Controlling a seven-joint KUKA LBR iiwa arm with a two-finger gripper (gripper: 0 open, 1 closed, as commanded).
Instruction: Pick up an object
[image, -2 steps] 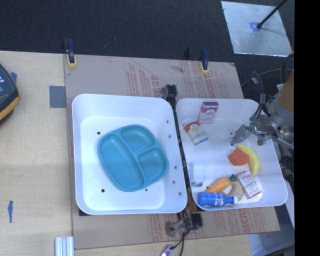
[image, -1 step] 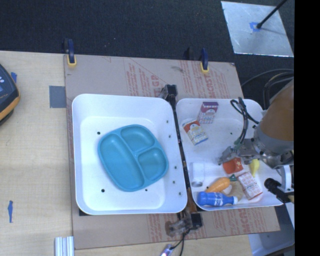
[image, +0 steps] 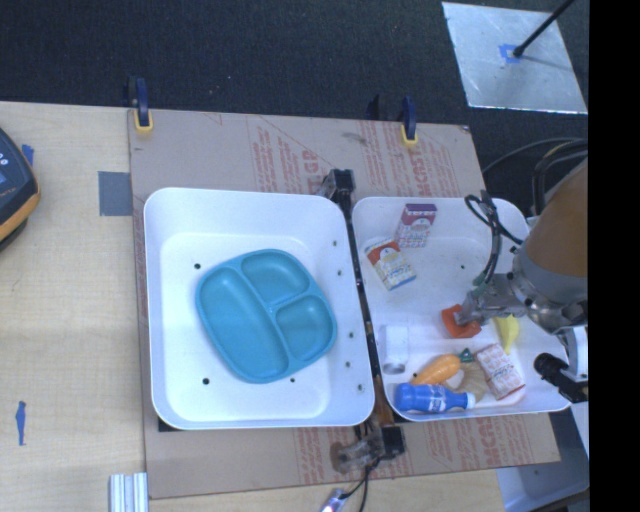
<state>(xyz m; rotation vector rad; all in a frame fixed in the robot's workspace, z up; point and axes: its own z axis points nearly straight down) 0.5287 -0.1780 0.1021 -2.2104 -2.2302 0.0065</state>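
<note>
Red object (image: 460, 320), small and squat, lies in the right bin (image: 440, 215), toward its right side, and the gripper (image: 478, 312) sits right over or against it; it is the likeliest target. Whether the jaws are open or closed I cannot tell, since the wrist hides them. I judge the red piece to be a light toy of stiff plastic (possibly smooth and a bit slippery), best taken across its narrow middle with the jaws low, so it does not squirt out.

Close by on its right lies a yellow piece (image: 508, 330). Nearer the front edge are an orange toy (image: 438, 370), a blue bottle (image: 430, 400) lying on its side and a small packet (image: 500, 372). Farther back rest a small carton (image: 416, 224) and a second packet (image: 392, 265).

Left bin (image: 160, 300) holds a blue divided plate (image: 264, 314), well apart from the arm. Both bins rest on the desk (image: 70, 330).
</note>
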